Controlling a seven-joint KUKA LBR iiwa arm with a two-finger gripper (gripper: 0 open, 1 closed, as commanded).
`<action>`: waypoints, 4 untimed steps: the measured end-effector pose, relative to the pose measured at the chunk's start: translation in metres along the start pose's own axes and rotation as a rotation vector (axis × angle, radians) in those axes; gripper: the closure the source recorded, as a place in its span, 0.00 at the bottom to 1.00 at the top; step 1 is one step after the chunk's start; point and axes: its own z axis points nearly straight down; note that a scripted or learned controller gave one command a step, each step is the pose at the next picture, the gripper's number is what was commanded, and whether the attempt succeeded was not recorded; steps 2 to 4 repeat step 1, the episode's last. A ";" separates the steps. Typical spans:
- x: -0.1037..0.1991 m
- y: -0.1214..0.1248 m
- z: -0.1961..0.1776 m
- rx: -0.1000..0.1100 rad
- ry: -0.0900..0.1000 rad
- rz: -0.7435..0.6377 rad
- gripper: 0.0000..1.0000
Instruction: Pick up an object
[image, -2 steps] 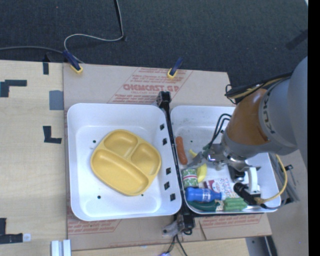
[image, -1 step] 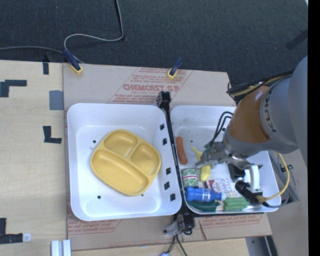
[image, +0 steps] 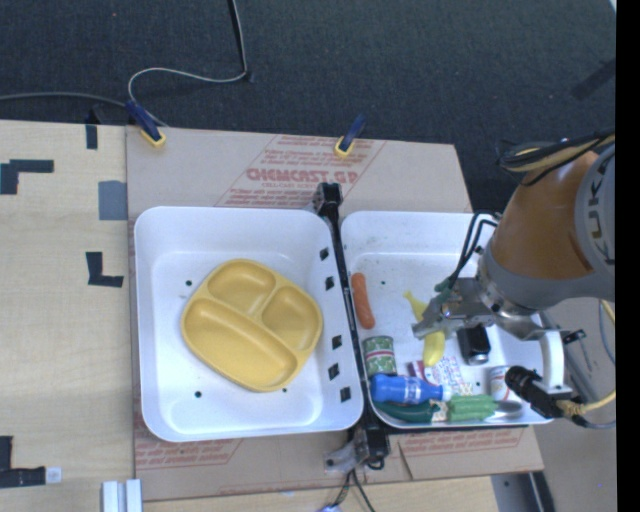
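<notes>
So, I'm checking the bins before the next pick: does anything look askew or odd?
Mostly tidy. The yellow divided plate lies alone in the left bin, turned at an angle. In the right bin, the small items crowd the near edge, the blue bottle on its side.

A dark blue-grey carpeted floor (image: 400, 60) fills the top of the view, with a thin pale cable (image: 190, 75) looping across it. Below it lies the light wood-grain bench (image: 50, 350), marked with several dark tape patches (image: 113, 198) near its left side. A flat sheet of brown cardboard with red printed lettering (image: 290, 175) covers the middle of the bench, held at its far edge by two yellow-and-blue clamps (image: 146, 124), one towards the left and one nearer the centre. Light is even, with soft shadows.
</notes>
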 end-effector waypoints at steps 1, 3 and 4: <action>0.060 0.000 -0.047 0.000 0.000 -0.001 1.00; 0.060 0.000 -0.047 0.000 0.000 -0.001 1.00; 0.060 0.000 -0.047 0.000 0.000 -0.001 1.00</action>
